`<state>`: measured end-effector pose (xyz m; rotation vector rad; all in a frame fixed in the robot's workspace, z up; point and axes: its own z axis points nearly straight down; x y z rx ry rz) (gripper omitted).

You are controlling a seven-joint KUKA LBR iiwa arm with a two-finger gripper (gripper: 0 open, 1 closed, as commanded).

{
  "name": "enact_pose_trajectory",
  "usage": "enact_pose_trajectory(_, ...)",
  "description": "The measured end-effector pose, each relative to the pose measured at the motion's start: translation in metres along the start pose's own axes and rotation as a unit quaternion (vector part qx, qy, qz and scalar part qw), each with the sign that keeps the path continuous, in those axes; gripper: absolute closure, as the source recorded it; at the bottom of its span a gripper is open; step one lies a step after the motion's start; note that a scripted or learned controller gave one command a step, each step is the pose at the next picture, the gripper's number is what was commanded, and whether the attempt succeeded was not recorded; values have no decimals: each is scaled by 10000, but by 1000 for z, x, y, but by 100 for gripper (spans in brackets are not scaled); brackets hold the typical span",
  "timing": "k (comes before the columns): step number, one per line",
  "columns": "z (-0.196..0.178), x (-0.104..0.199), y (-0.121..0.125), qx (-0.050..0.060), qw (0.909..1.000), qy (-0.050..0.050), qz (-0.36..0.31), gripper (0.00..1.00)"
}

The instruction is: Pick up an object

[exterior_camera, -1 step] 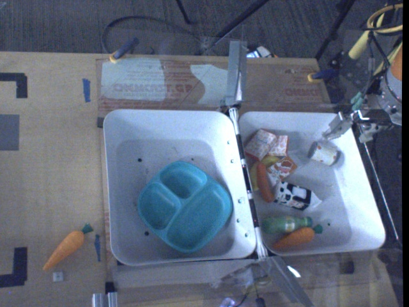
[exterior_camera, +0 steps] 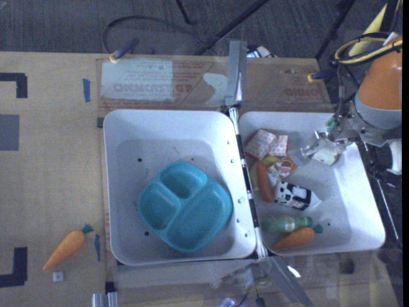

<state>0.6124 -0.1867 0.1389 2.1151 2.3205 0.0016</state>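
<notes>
Spanning a tan bench [exterior_camera: 51, 139], two white bins [exterior_camera: 128, 133] sit below dark carpet [exterior_camera: 77, 11]; jaws' [exterior_camera: 323, 147] state unclear.

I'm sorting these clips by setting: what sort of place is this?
Probably a robotics lab: a robot arm reaches over two white bins of toy food, with tripod legs and cables on the carpet.

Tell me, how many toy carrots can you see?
3. One carrot lies on the bench left of the bins. One carrot sits at the right bin's front, another carrot by its left wall. More may be hidden.
</notes>
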Motion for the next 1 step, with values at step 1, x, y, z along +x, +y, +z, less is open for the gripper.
enact_pose_trajectory(1,37,-22,6,-34,9998,16,-187,0)
